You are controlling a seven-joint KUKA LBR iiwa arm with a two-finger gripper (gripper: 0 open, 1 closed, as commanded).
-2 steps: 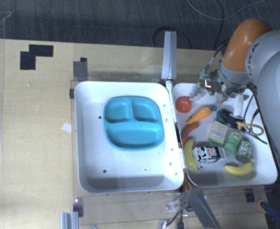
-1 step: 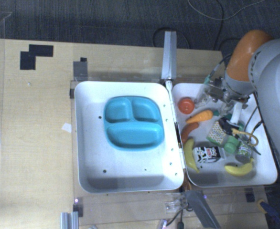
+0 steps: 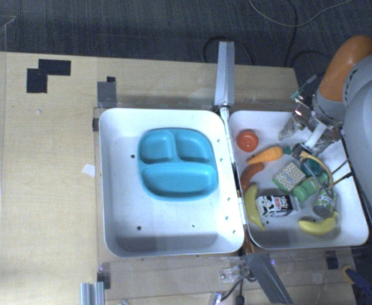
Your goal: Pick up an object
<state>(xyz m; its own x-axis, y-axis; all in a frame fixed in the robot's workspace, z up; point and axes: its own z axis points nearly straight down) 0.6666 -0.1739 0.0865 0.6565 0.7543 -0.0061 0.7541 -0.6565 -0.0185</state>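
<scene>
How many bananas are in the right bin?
2: one banana along the right bin's left wall, another banana near its front edge. Clutter may hide more.

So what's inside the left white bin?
The left white bin holds one blue plastic divided plate, lying flat near the middle. Whatever might lie underneath the plate is covered.

bins: two, left [image 3: 110, 189] and right [image 3: 357, 230]
tray: one, blue, three compartments [image 3: 176, 164]
bananas: two, one [image 3: 252, 207] by the divider, one [image 3: 317, 225] at the front
carrot: one [image 3: 266, 155]
tomato: one, red-orange and round [image 3: 247, 140]
carton: one, black and white [image 3: 277, 204]
can: one [image 3: 324, 202]
green packets: two, one pale and patterned [image 3: 289, 175], one darker [image 3: 306, 188]
arm: one [image 3: 364, 100]
</scene>
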